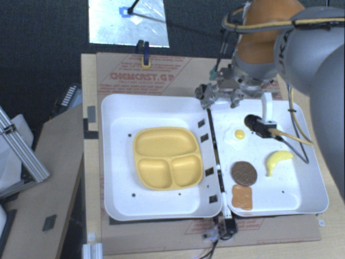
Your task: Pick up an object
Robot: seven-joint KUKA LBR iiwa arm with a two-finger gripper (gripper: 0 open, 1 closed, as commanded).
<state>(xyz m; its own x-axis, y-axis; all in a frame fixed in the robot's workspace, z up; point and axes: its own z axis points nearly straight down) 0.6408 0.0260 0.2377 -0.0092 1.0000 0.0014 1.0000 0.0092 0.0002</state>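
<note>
1. Presently the arm (304, 47) reaches over the right bin's (304, 190) far rim; step: approach, nothing lifted.
2. Left bin (116, 123): a yellow tray (161, 158).
3. Gripper (222, 95): opening cannot be told.
4. Cookie (244, 173) and banana (277, 159) lie apart in the right bin; next, I judge, centre over one and descend.

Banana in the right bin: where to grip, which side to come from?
Take the banana at its thick middle, straight down from above. It lies flat on the right bin floor and is curved, so set the jaws across its narrow width, square to the curve. Bare floor shows on both flanks; the brown disc sits apart on the view's left, so likely no clash.
</note>
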